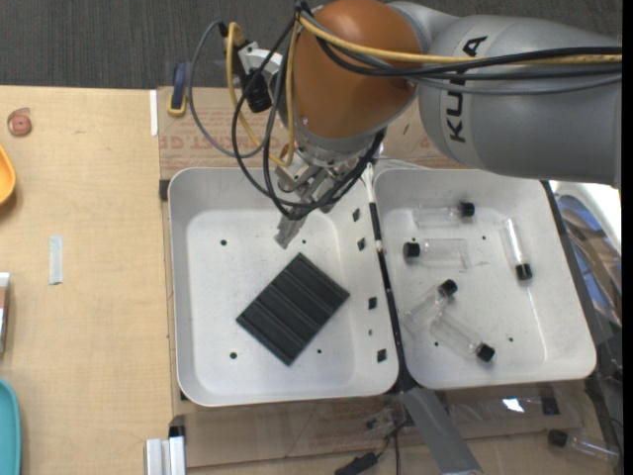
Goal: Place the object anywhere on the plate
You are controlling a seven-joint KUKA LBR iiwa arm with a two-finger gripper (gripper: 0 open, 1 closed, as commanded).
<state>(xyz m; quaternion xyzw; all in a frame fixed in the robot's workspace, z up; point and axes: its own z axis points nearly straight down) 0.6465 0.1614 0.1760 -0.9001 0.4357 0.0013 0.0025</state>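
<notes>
Your tool (290,228) hangs over the back of the left bin (198,364), just behind the black plate (294,307), and you cannot tell from here whether it is wide, narrow, or carrying anything. The objects, clear vials (450,310) with black caps, lie scattered in the right bin (554,359), well right of the plate, so judge this as the fetching step not yet done. Next you need to cross the rims right of the plate and close on one vial; they lie close together and may roll.
</notes>
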